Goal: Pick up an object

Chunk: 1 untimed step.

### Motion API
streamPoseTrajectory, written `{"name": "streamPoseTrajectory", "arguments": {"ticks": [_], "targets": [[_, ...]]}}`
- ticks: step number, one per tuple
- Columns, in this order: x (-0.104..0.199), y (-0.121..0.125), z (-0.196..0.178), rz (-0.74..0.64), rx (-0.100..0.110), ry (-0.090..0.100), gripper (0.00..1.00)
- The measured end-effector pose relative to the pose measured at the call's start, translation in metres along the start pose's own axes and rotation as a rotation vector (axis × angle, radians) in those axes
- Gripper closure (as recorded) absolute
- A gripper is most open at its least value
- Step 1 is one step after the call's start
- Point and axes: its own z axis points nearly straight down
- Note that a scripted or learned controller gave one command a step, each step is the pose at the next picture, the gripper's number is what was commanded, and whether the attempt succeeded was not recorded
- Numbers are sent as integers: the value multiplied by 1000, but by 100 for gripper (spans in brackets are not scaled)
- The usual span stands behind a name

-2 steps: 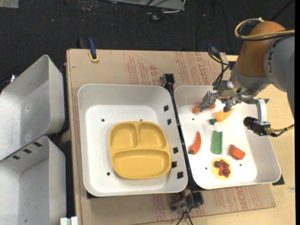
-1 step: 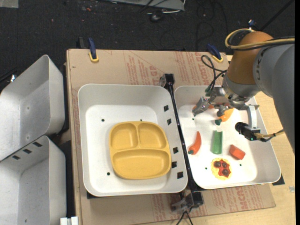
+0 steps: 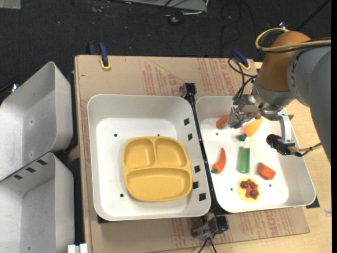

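Note:
My gripper [image 3: 238, 118] hangs low over the back of the right bin [image 3: 295, 186], beside an orange-red piece [image 3: 222, 122] on its left and an orange carrot-like piece [image 3: 251, 127] on its right. Nothing shows between the fingers. Further forward in this bin lie a red chili [image 3: 219, 161], a green block [image 3: 243, 159], a small red piece [image 3: 266, 171] and a yellow pizza-like disc [image 3: 248, 188]. The left bin [image 3: 100, 141] holds a yellow divided plate [image 3: 157, 168].
Two clamps [image 3: 105, 57] [image 3: 239, 58] hold the brown board at the back. Grey tilted bins [image 3: 31, 115] stand off the bench to the left. A black cable and connector [image 3: 279, 144] hang from the arm over the right bin's right side.

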Motion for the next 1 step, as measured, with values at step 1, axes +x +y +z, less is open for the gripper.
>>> {"name": "streamPoseTrajectory", "arguments": {"ticks": [1], "targets": [[-8,-1,-61,3,-5,-1,100]]}}
